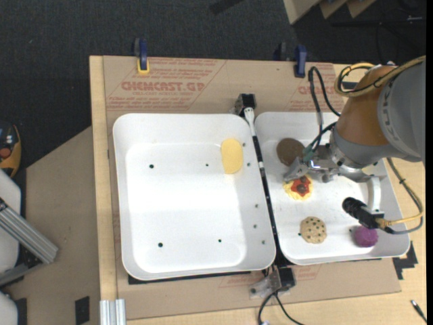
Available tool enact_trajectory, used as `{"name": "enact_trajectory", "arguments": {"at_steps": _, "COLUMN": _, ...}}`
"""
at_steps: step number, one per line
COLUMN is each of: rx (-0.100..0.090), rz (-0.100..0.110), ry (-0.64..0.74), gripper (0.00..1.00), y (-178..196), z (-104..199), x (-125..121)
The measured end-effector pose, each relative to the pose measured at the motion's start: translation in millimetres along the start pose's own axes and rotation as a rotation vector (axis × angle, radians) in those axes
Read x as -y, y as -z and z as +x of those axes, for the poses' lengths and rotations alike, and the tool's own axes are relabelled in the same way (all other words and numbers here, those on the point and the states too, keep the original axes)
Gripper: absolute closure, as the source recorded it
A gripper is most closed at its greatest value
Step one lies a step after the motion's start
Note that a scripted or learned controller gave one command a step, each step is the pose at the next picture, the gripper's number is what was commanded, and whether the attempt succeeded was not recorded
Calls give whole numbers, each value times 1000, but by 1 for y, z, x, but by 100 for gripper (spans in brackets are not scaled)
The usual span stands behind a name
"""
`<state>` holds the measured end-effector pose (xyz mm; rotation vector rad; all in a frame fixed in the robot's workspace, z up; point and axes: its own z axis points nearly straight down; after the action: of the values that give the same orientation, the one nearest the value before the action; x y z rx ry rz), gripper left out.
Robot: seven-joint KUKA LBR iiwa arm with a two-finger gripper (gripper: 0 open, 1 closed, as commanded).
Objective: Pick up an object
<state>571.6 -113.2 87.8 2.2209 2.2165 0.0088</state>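
My gripper [302,171] hangs low in the right bin [338,252], directly over a small red and yellow object [300,189] that its tips seem to touch. A brown round object [289,150] lies just up and left of the gripper. A tan cookie with dark chips [312,229] sits near the bin's front, and a purple object [365,235] lies at the front right. A yellow oval object [232,156] rests in the left bin [176,249] near its right wall. The arm's wrist hides how the fingers stand.
A black clip [245,103] sits at the top of the wall between the bins. A black part with cables [358,212] juts over the right bin's right side. Blue clamps [141,48] hold the cardboard base at the back edge.
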Motion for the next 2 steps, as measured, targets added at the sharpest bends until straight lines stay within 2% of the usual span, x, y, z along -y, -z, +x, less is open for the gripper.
{"name": "enact_trajectory", "arguments": {"at_steps": 1, "rx": 0, "rz": 10, "ry": 2, "gripper": 0, "y": -3, "z": 4, "x": 16}}
{"name": "enact_trajectory", "arguments": {"at_steps": 2, "rx": 2, "rz": 5, "ry": 2, "gripper": 100, "y": 9, "z": 3, "x": 14}}
